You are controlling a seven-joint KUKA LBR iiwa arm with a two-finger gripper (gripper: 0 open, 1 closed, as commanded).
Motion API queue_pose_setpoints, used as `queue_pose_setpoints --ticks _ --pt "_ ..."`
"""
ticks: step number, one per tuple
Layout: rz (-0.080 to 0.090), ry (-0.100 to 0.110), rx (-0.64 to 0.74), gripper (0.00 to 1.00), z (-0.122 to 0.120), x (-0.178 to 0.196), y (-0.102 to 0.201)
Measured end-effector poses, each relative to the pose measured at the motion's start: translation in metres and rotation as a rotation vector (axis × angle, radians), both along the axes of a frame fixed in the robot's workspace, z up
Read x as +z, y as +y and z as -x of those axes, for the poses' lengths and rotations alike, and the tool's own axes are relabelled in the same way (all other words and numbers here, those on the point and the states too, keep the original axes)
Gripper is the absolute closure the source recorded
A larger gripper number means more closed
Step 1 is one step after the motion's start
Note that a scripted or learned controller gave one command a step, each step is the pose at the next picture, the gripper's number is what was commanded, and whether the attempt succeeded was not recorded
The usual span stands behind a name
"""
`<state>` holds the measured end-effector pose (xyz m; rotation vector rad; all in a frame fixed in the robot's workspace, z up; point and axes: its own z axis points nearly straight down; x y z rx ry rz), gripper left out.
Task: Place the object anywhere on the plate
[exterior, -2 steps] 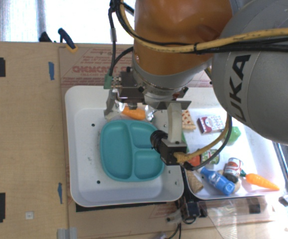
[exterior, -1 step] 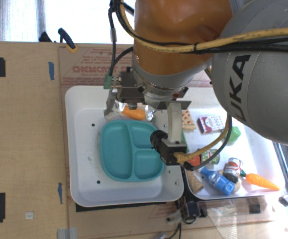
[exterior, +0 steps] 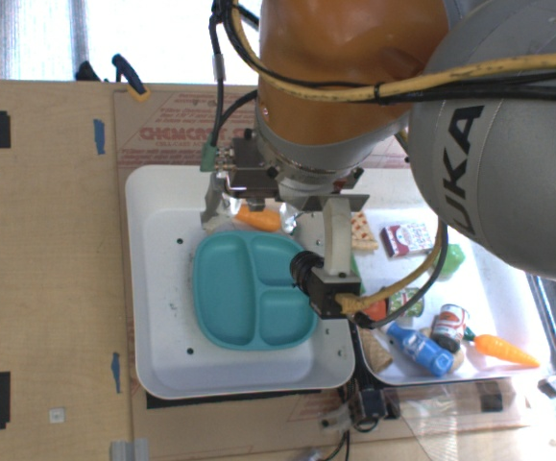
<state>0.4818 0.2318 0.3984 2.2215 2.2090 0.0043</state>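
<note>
My pincer (exterior: 249,209) hangs over the left bin (exterior: 153,257), just past the teal plate's (exterior: 249,291) far edge. An orange carrot-like piece (exterior: 258,220) sits right under it, beside the plate, not on it. Can't tell if I'm pinching it. Risk, imo: letting go here drops it off the rim.

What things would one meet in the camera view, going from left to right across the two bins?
Teal divided plate → orange toy carrot piece → cracker → dark red packet → blue bottle → small can → orange carrot.
</note>
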Motion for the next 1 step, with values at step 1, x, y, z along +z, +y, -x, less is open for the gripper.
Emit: queue_pose_setpoints --ticks 1 --pt "0.0 0.0 0.0 0.0 0.0 0.0 0.0"
